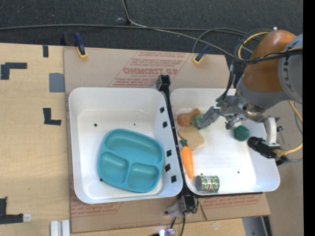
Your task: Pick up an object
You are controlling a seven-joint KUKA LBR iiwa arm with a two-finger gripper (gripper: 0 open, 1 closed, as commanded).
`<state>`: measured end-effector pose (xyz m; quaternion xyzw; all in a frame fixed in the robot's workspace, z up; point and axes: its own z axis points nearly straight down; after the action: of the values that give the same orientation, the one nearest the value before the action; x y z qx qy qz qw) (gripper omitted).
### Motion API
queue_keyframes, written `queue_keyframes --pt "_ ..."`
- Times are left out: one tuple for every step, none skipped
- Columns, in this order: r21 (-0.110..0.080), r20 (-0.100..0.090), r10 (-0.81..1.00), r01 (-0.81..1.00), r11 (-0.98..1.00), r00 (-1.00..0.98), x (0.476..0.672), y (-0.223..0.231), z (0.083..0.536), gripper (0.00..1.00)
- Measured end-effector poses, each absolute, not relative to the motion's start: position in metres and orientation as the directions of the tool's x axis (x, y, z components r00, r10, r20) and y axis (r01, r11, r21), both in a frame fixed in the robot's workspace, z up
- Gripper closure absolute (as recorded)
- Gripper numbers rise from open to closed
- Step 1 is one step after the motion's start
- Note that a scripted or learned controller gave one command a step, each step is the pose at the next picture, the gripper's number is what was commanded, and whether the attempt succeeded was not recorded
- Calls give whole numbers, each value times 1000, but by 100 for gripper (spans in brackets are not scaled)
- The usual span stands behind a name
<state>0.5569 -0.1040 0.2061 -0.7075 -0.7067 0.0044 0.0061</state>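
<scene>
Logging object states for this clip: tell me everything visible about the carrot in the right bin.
The carrot is a small orange piece with a bit of green at its upper end, looking like smooth toy plastic. It lies flat on the floor of the right bin, close along the bin's left wall, its length running roughly parallel to the divider, tip pointing toward the near edge. Its green end meets the tan bread slice; whether they touch is unclear. The hand is well away from it.
</scene>
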Motion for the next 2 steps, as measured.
queue_keyframes --pt "-2 1 1000 1000 2 -2 560 -104 213 0" --pt "-6 0 1000 1000 1 -1 564 -95 156 0"
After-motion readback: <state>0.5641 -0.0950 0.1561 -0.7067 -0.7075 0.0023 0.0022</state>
